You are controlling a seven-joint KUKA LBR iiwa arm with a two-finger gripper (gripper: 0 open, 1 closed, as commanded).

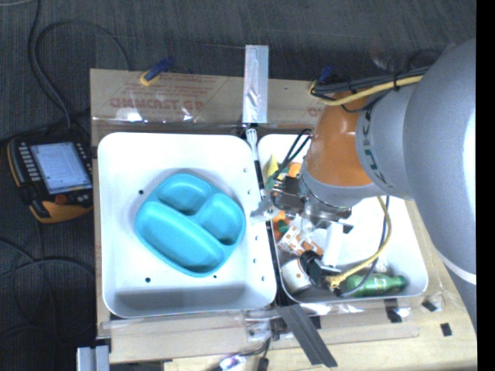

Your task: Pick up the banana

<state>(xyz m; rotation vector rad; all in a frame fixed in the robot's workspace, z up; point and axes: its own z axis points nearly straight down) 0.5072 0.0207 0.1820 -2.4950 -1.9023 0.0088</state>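
Observation:
A small yellow piece [271, 173] shows by the left wall of the right bin [410, 261], just beyond the arm's wrist. It may be the banana, but most of it is hidden. My gripper [297, 221] is low inside the right bin near its left wall, under the grey wrist and orange band. It hangs over a heap of small items. Nothing can be seen held in it.
A blue divided tray [189, 222] lies in the left bin [124, 284]. In the right bin are an orange-and-white packet [296, 243], a dark round item [296, 273] and a green bottle [377, 284] at the front. A yellow cable [357, 267] loops off the arm.

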